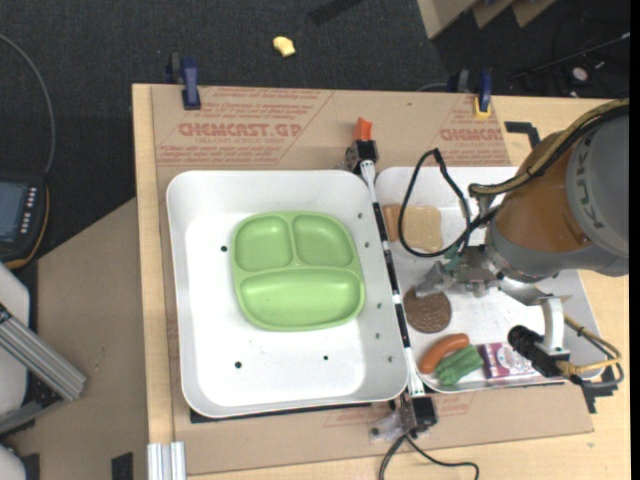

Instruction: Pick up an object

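The right bin holds a tan slice of bread at its back left, a round brown cookie-like disc in the middle, an orange sausage with a green pepper at the front, and a purple packet beside them. My gripper hangs low over the bin, just above and to the right of the brown disc. The wrist and orange band hide its fingers.
The left bin carries a green three-compartment plate. A black divider clip rail runs between the bins. Black cables loop over the right bin's back. Blue clamps hold the bench board's far edge.
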Available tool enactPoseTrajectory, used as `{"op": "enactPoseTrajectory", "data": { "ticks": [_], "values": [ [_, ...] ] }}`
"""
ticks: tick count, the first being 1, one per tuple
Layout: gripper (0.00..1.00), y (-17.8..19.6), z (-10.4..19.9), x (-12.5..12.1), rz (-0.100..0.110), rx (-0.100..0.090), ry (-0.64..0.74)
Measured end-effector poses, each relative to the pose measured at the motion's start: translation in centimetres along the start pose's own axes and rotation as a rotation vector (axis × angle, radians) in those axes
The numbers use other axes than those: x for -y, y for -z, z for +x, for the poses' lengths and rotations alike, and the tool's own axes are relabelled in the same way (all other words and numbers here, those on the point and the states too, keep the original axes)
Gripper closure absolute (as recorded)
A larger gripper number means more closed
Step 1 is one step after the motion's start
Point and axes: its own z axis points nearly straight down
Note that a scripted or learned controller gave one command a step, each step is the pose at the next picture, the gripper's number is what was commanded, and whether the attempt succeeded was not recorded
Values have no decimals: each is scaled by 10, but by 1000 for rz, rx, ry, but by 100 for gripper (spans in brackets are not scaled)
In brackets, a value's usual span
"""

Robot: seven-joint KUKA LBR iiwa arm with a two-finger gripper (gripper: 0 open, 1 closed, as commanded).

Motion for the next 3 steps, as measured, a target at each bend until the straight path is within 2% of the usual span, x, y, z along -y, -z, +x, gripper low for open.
{"op": "enactPoseTrajectory", "data": {
  "ticks": [1,2,3],
  "values": [
    [0,-11,-74,-32,1,2,-2],
    [0,-11,-125,-71,8,-9,3],
    [0,37,-63,-119,-1,-2,10]
  ]
}}
